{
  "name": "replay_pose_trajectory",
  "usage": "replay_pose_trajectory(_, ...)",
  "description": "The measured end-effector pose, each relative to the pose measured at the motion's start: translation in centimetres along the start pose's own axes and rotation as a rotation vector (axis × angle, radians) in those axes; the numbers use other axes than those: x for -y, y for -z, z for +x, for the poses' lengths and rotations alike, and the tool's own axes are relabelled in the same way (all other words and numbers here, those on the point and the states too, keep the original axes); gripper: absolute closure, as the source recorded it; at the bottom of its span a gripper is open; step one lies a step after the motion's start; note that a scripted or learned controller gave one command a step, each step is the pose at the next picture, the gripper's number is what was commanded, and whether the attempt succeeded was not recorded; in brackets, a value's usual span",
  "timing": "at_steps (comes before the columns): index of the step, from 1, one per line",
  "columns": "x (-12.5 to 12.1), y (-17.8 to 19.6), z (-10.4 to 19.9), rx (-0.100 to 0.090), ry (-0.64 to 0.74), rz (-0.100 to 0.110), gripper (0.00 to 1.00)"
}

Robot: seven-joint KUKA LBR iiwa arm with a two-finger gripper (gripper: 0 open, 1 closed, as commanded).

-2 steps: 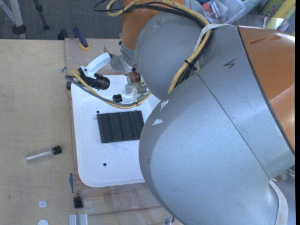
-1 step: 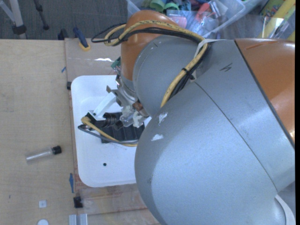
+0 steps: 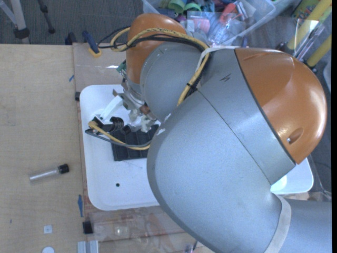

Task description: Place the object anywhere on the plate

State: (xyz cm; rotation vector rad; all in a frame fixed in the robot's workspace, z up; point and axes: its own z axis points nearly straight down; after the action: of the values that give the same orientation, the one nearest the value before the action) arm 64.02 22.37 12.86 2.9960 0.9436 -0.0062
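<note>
Grey arm (image 3: 231, 141) blocks most of white bin (image 3: 100, 188); gripper (image 3: 124, 128) low inside (opening indiscernible); small vial (image 3: 48, 173) on bench.

Lighting is bright, even and diffuse. Broad soft highlights lie along the arm (image 3: 226, 157) casing, above and to the right of the gripper (image 3: 124, 128). The white bin (image 3: 105, 194) beneath the gripper is near overexposed, with a dim shadow below it. The near casing appears slightly soft; fine detail at the gripper is indistinct.
</note>
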Motion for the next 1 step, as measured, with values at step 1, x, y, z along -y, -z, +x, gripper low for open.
replay_pose_trajectory(1, -0.47, 10.86, 1.05, -0.001, 0.319, 0.000, 1.00)
